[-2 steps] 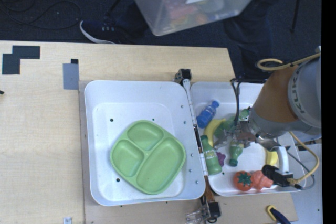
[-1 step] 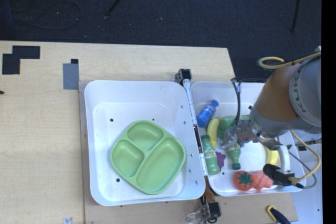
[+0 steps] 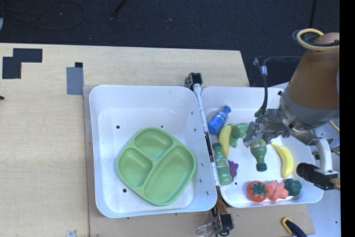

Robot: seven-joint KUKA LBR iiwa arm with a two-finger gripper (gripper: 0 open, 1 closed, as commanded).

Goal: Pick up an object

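Below me, the left bin [image 3: 100, 119] is holding a green divided plate [image 3: 157, 165], while the right bin [image 3: 244, 98] is carrying a blue bottle [image 3: 219, 118], two bananas [image 3: 224, 136] [image 3: 285, 159], a green bottle [image 3: 259, 156], a light green bottle [image 3: 223, 166] by the divider, a purple piece [image 3: 233, 167], a tomato [image 3: 257, 191], an orange toy [image 3: 276, 190] and broccoli [image 3: 293, 187]. My claw [image 3: 258, 135] is hovering just over the green bottle, and my arm's bulk is blocking the fingertips, so I cannot tell how they are standing. Beyond the bins, dark patches [image 3: 74, 79] are sitting on the wooden bench [image 3: 39, 147].
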